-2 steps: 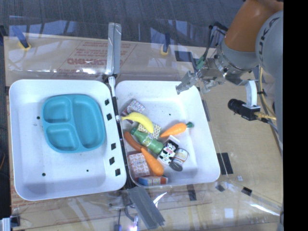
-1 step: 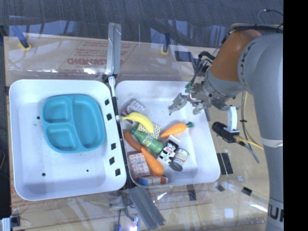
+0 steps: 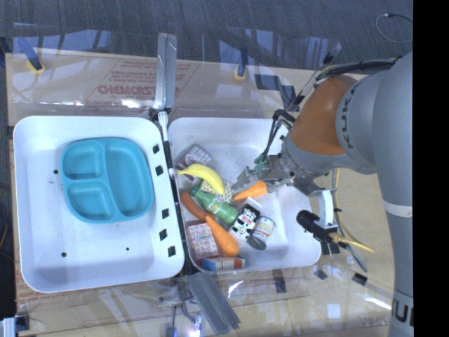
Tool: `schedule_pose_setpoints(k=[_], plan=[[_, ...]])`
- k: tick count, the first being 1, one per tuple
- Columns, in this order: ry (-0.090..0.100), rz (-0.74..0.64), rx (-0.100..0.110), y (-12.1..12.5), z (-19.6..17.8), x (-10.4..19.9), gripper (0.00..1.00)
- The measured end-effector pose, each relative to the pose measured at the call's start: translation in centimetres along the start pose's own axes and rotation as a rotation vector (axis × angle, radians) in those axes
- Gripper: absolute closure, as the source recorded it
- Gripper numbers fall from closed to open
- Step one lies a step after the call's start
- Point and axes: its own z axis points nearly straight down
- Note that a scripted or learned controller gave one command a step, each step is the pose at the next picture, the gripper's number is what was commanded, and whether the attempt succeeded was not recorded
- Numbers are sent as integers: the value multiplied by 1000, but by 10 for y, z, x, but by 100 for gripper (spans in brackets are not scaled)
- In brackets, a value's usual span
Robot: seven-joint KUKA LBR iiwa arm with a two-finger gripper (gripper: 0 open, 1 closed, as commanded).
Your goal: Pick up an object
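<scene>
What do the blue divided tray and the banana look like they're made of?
Blue divided tray: likely molded plastic, smooth and matte to slightly glossy, uniform color with rounded compartment walls. Banana: probably a plastic toy, given its even yellow and faint sheen; real fruit can't be ruled out.

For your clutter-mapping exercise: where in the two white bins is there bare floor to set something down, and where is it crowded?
Left bin: bare white floor surrounds the blue three-compartment plastic tray, widest along the front and left. Right bin: a bare strip along the back wall. Its left and front are crowded: yellow banana, green bottle, orange carrot.
</scene>
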Motion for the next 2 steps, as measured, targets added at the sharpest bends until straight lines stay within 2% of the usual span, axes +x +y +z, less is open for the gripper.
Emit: schedule_pose_setpoints(k=[1, 2], plan=[[-4, 197, -10, -35, 44, 22, 0], [-4, 197, -10, -35, 44, 22, 0]])
